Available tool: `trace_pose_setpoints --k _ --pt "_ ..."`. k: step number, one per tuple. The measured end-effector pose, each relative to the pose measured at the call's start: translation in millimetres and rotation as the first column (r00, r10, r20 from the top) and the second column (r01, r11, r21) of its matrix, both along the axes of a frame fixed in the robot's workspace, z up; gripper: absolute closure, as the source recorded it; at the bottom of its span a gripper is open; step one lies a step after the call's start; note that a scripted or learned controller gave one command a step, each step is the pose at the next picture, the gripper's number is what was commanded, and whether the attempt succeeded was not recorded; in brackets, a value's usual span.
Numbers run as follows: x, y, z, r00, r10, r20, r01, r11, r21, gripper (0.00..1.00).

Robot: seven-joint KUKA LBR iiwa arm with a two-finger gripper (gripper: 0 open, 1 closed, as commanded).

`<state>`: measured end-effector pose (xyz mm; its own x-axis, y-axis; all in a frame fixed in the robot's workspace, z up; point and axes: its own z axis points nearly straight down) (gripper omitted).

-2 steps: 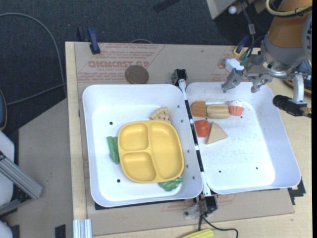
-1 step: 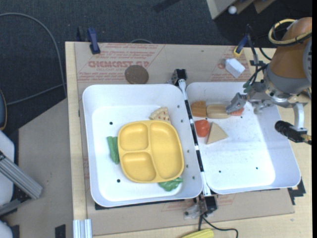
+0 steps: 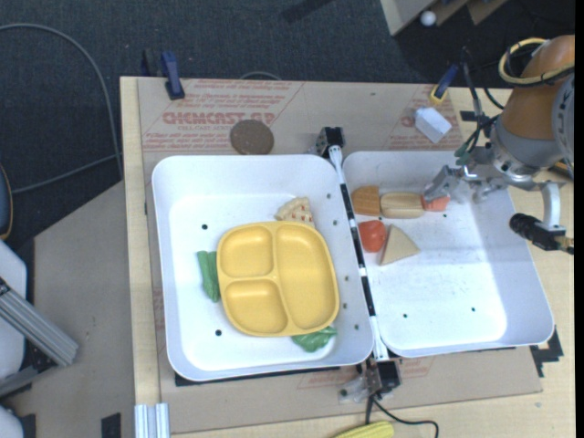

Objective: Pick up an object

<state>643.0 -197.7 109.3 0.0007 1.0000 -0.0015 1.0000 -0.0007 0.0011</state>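
At right bin (image 3: 511,318) far edge, we see end effector (image 3: 442,192) low over toy hot dog (image 3: 391,203); finger state: we cannot tell. Step: approach for grasp. Next move, we judge: descend, centre on bun, close, lift clear of tomato (image 3: 371,235).

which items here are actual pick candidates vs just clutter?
Pick candidates, right bin:
hot dog toy, beside the gripper
red tomato toy
tan wedge

Lying about:
yellow divided tray, waffle piece and green pieces in the left bin
brown disc on the cardboard
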Motion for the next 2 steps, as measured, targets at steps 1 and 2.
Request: trace_pose_setpoints --k 1,2 --pt "25 47 -22 1.000 0.002 0.002 -0.002 1.000 0.001 0.00" --pt "25 47 -12 1.000 0.004 0.004 -0.004 1.000 -0.002 1.00"
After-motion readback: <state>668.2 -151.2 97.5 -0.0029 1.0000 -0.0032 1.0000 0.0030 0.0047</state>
